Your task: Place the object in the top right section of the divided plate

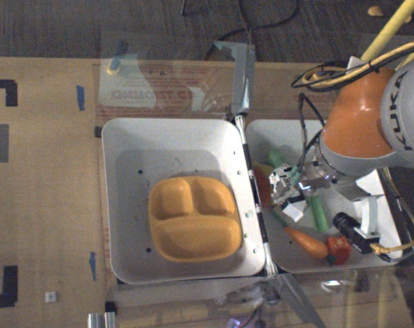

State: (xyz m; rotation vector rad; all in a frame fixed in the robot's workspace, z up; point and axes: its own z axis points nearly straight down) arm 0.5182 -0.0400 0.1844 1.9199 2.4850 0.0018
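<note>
A smooth, matte yellow-orange divided plate [193, 219] with rounded corners lies in the left bin [125, 149], a glossy white shallow tray; its two small sections face the far side and one wide section faces the near side. In the right bin [289, 137] lie plastic toy foods: a tapered orange carrot [306, 242], a green stick-like piece [319, 212], a red piece [339, 249] and a red-and-green one [262, 180] against the dividing wall. The gripper [287, 186] hangs low over these, its metal parts tangled with cables; I cannot tell how its jaws stand, nor whether anything is held. The arm's bulky orange housing [354, 125] hides the bin's far right part.
</note>
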